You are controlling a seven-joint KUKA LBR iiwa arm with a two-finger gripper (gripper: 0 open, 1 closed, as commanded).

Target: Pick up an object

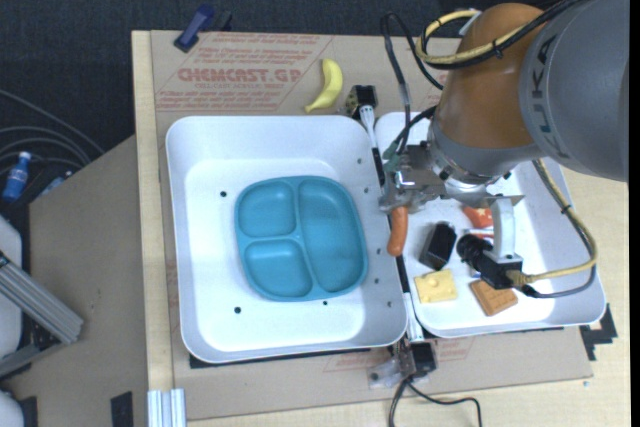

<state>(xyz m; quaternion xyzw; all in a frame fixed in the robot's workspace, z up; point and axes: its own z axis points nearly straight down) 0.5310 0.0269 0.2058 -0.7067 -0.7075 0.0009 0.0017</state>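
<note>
The grey arm's two-finger gripper (402, 198) is hanging over the left edge of the right white bin (560, 310), directly above the orange carrot-shaped toy (397, 231), probably lining up on it. The carrot is lying along the divider between bins; the blue sectioned plate (299, 237) is resting in the left white bin (200, 155). I cannot tell how the gripper is set.

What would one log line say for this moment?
arm: over right bin | gripper: low by carrot, grasp unclear | left bin: blue plate | outside bins: banana
</note>
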